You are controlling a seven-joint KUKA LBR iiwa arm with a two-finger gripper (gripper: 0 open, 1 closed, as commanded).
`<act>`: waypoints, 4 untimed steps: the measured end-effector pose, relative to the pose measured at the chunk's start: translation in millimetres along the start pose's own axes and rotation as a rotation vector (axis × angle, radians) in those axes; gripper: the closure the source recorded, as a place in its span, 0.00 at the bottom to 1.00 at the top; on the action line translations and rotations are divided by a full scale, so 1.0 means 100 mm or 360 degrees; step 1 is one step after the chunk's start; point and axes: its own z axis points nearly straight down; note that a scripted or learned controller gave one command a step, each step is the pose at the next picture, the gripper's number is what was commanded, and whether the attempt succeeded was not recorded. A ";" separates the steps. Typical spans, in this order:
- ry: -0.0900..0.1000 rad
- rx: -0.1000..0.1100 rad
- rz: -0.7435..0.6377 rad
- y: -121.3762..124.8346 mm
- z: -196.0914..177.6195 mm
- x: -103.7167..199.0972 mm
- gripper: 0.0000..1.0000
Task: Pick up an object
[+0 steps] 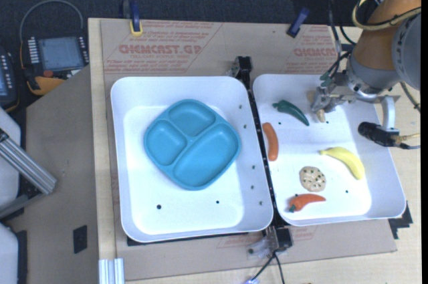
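Nearest the lens, a small red plastic chilli pepper (306, 202) lies in the right white bin (381, 206), beside a round speckled biscuit (311, 177) and a yellow toy banana (346, 161). The dark green pepper (291, 110), just beside the hand (322, 107), looks light, stiff and slick; grip across its middle. I cannot tell the hand's spread.

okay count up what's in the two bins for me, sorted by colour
Blue: 1, plate
Green: 1, pepper
Orange: 1, sausage
Yellow: 1, banana
Tan: 1, cookie
Red: 1, chili
Total: 6
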 end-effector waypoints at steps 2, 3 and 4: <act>0.0006 0.0022 0.0004 -0.10 -1.11 -0.07 1.00; 0.0008 0.0027 0.0001 -0.08 -1.28 -0.08 1.00; 0.0013 0.0032 -0.0007 0.00 -1.32 0.54 1.00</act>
